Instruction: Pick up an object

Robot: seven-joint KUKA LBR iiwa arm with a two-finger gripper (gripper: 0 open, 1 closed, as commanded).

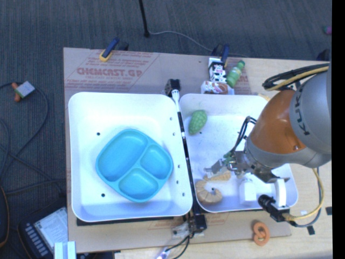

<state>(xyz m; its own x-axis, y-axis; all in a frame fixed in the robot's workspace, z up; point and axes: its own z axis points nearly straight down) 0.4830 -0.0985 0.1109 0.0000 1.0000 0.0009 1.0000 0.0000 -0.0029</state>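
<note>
Objects first, since "pick up an object" leaves the choice open: the right bin (280,196) has two clear candidates from where I'm standing. One green bumpy thing (198,121), maybe a toy fruit, sits up at about 11 o'clock in that bin, well apart from the arm. One tan curled thing (208,192), looks like a pastry or shrimp toy, lies down at roughly 7 o'clock near the front wall.

The gripper (222,166) hangs low in the middle of the right bin, just above the tan piece and a bit toward 1 o'clock of it. Honestly I cannot tell if the pincer is spread or pinched; the orange wrist blocks most of it and what pokes out is a blurry grey jumble. Nothing I can see sits between its tips, so I wouldn't call anything grabbed. My guess is it's down there because the tan thing is the nearest target.

The left bin (81,144) has one blue divided plate (135,164) with three compartments, lying flat around the middle. It seems like a drop-off spot more than a target.

Outside the bins: a small bottle (234,73) and a little carton (216,79) at 12 o'clock behind the right bin, two blue clamps (109,48) on the back edge holding the board, and one orange ring (261,232) at 5 o'clock on the bench.
</note>
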